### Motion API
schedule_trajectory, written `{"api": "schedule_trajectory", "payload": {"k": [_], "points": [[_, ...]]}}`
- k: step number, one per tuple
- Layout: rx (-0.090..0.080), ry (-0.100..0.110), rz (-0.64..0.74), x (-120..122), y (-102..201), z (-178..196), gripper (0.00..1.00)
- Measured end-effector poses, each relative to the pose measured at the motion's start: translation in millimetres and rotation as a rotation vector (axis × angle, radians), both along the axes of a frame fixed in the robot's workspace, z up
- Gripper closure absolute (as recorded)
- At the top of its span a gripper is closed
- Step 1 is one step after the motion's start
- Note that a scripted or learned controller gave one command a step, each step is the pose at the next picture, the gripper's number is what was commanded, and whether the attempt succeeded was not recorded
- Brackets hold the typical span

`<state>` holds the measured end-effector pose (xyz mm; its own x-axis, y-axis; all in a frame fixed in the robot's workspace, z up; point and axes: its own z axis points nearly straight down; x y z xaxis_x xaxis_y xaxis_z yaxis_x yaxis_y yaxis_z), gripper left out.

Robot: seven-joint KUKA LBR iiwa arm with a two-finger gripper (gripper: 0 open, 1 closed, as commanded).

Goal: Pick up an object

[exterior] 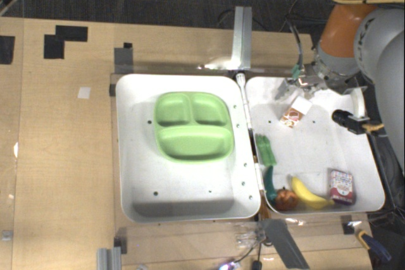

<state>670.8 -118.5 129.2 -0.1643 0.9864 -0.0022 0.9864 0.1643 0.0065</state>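
My gripper (299,84) hangs over the back of the right bin (323,148), below the grey arm's orange band. Just in front of it a small white and red packet (293,116) lies on the bin floor. Along the bin's left wall rest a green object (264,150) and a dark teal one (269,180). At the front edge sit a reddish apple (286,200), a yellow banana (309,194) and a small red and blue box (340,186).
The left bin (136,155) holds a green divided plate (192,125). A metal post (242,41) stands behind the seam between the bins. The arm and its cables cover the right bin's far right corner.
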Motion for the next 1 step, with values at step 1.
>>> {"api": "schedule_trajectory", "payload": {"k": [1], "points": [[-0.001,-0.005,0.027,-15.0,-2.2,-40.2,0.0]]}}
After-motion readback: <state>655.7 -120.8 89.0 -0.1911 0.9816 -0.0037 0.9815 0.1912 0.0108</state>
